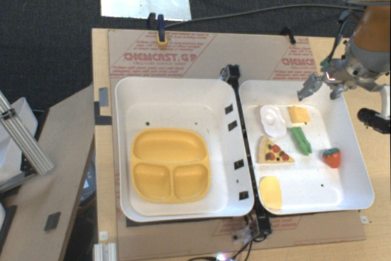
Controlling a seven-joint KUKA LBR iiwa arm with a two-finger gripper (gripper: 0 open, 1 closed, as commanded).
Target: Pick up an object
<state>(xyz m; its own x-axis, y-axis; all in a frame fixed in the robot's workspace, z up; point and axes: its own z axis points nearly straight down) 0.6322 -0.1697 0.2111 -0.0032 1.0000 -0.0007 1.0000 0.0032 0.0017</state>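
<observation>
The right bin holds several toy foods: a white fried egg, a yellow cheese square, a green pickle, a pizza slice, a red tomato and a yellow oval piece. My gripper hangs over the bin's far right edge, above and just behind the cheese square. Its two fingers are spread apart, open, with nothing between them.
The left bin holds a yellow divided plate. A black divider strip runs between the bins. Cables cross the cardboard sheet behind the bins. The grey arm enters from the upper right.
</observation>
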